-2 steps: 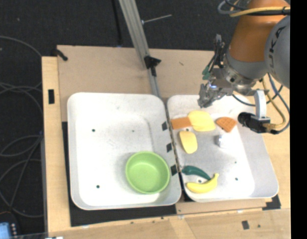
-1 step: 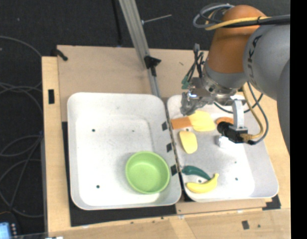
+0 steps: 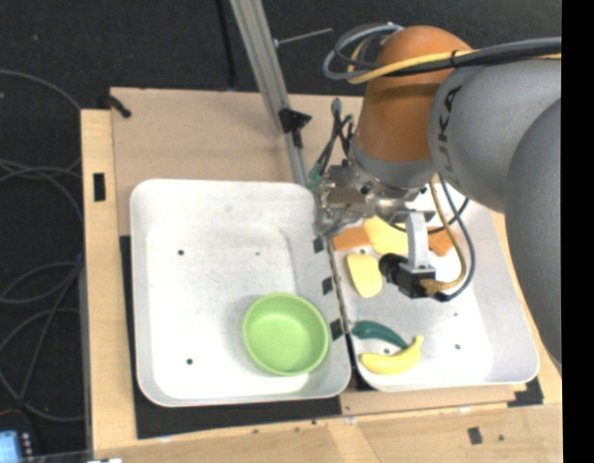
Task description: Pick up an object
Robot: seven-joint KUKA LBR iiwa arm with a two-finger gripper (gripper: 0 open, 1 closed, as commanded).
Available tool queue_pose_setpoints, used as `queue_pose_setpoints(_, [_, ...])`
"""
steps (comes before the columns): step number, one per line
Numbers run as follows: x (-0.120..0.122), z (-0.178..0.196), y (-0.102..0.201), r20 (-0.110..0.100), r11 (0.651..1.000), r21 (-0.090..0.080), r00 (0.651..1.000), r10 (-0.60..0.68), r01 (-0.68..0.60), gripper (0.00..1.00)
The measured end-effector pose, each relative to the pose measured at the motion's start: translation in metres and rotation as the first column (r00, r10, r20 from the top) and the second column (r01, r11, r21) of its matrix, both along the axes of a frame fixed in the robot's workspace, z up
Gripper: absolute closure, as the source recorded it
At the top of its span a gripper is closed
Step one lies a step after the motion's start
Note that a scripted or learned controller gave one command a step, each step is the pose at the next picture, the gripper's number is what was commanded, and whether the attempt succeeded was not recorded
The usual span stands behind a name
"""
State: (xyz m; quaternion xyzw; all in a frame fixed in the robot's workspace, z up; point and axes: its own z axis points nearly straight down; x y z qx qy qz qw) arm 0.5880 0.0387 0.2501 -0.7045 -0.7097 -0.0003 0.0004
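Nearest in the right bin [image 3: 495,355], a banana [image 3: 390,357] lies against the near-left corner, its curve opening toward the far side. A dark green curved item [image 3: 377,332] lies just beyond it, touching or nearly touching; what it is cannot be made out. In the left bin [image 3: 148,258], a green bowl [image 3: 285,333] stands upright in the near-right corner, close to the wall the two bins share. Farther back in the right bin, near its left wall, lies a pale yellow rounded piece [image 3: 364,276]. Beyond that are a second yellow piece [image 3: 385,233] and an orange piece [image 3: 352,240], both partly covered by the robot's hardware. The gripper [image 3: 340,218] hangs low over this cluster, at the left side of the right bin and close to the dividing wall. Whether it is wide, narrow or holding anything cannot be told, as the wrist blocks the sight line. The objects available for picking thus lie in the right bin's left half, with the bowl apart in the left bin. The grey arm [image 3: 499,133] with its orange band [image 3: 403,95] enters from the right, covering the far part of the right bin. A slanted metal pole [image 3: 263,56] rises from the far side of the bench [image 3: 181,133].
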Motion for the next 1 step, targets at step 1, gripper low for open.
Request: queue_pose_setpoints(1, [-0.0116, -0.0171, 0.0424, 0.0, 1.0, -0.001, 1.0, -0.005, 0.005, 1.0])
